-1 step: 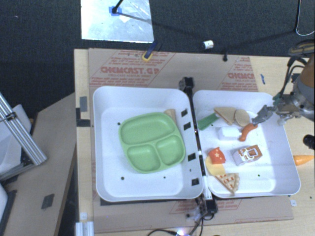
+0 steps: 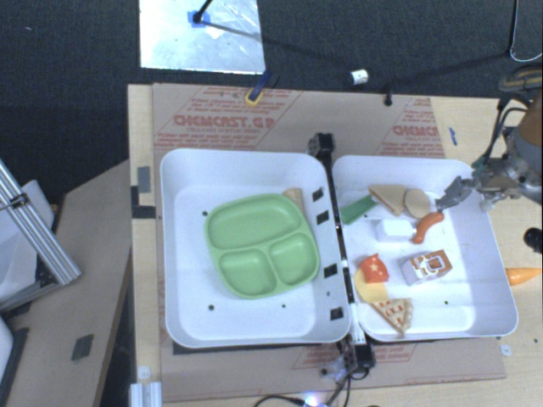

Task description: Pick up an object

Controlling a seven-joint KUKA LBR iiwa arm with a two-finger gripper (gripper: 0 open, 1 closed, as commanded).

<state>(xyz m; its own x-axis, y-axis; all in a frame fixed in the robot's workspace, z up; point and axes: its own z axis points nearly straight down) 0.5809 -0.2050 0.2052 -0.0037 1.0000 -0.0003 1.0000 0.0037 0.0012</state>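
Under the two white bins lies a brown sheet point(image 2: 225, 119) that says CHEMCAST GP in red. The grey gripper point(image 2: 452, 192) hangs over the right bin point(image 2: 484, 265), beside the orange toy sausage point(image 2: 428, 225); its grip cannot be told.

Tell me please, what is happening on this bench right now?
A grey robot arm reaches in from the right, and its pincer hovers over the upper part of the right bin, close to an orange sausage-shaped toy. It holds nothing yet. That bin also has toy food: bread slices, a white block, a small carton and a pizza slice. The left bin holds a green divided plate.
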